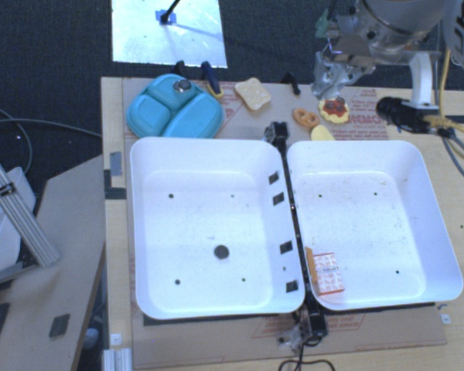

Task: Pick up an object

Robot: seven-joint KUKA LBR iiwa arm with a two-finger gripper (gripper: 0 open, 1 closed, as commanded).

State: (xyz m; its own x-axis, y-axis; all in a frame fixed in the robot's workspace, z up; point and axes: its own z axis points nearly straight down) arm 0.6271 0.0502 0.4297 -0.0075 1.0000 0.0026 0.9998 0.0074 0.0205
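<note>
1. We see the gripper (pixel 334 91) hanging beyond the bins, just above a small pizza (pixel 336 110) on the bench; whether it is spread or pinching, we cannot tell.
2. A pretzel (pixel 305 117) lies beside the pizza.
3. A packet (pixel 325 272) rests in the right bin (pixel 417 168).

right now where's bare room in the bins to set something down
Right bin: most of its floor, apart from the packet at its near-left corner. Left bin: all around the dark disc. Crowded behind the bins, around the gripper.
</note>
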